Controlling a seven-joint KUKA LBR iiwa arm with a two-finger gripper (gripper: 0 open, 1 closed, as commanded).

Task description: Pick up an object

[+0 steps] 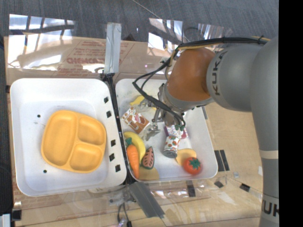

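Yellow plastic divided tray glowing in the plain white left bin, orange carrot, pink-and-green watermelon slice, red tomato, strawberry-patterned white can, and that grey arm with its orange band.

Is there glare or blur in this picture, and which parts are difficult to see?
Camera view: bright glare on the clear panels behind the bins; the yellow tray and tomato are sharp; the arm hides part of the right bin.
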